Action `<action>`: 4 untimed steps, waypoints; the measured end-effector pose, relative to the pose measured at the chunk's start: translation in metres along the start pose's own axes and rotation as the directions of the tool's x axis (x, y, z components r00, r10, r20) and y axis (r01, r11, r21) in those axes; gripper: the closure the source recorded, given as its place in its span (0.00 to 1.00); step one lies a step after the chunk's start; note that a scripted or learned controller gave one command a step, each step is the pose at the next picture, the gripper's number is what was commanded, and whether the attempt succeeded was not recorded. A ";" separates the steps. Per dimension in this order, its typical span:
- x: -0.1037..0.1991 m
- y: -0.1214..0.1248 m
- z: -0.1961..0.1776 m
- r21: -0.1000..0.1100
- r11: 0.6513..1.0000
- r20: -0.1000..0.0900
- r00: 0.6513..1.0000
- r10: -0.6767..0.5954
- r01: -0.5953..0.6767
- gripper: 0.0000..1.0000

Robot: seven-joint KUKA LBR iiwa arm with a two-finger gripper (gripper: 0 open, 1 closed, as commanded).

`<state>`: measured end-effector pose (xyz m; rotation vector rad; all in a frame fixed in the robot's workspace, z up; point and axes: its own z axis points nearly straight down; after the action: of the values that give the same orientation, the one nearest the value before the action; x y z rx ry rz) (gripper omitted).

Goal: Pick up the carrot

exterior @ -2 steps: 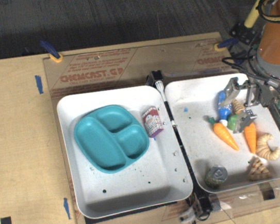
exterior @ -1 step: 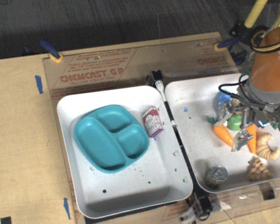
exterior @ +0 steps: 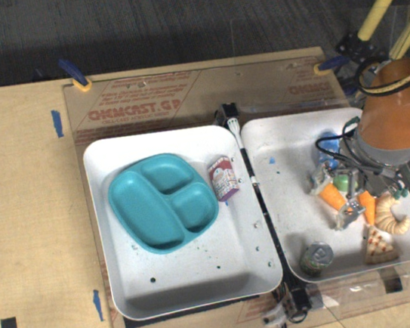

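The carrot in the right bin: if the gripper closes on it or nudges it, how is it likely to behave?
The carrot looks like a smooth, solid toy, so probably stiff and a little slippery. Its rounded, tapered body may roll or pivot if pushed. It lies right under the gripper among other small items, so a nudge would likely jostle them.

At the frame's right, the gripper [exterior: 344,190] hangs low in the right bin [exterior: 280,156], apparently touching the carrot [exterior: 333,195]. A teal divided plate [exterior: 163,200] and small can [exterior: 223,177] occupy the left bin [exterior: 122,271].
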<state>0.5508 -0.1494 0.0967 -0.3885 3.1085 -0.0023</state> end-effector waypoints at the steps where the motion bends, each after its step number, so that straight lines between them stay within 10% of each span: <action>1: -0.003 0.001 -0.011 0.002 1.000 0.008 1.000 -0.002 0.002 1.00; 2: -0.003 0.002 -0.010 0.001 1.000 0.007 1.000 -0.003 0.003 0.00; 3: 0.015 -0.004 0.007 -0.001 0.970 0.003 0.970 0.244 -0.244 0.00; 4: 0.010 -0.004 -0.007 0.002 0.970 0.017 0.970 0.242 -0.242 1.00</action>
<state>0.5423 -0.1560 0.1039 -0.0068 3.1155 -0.0038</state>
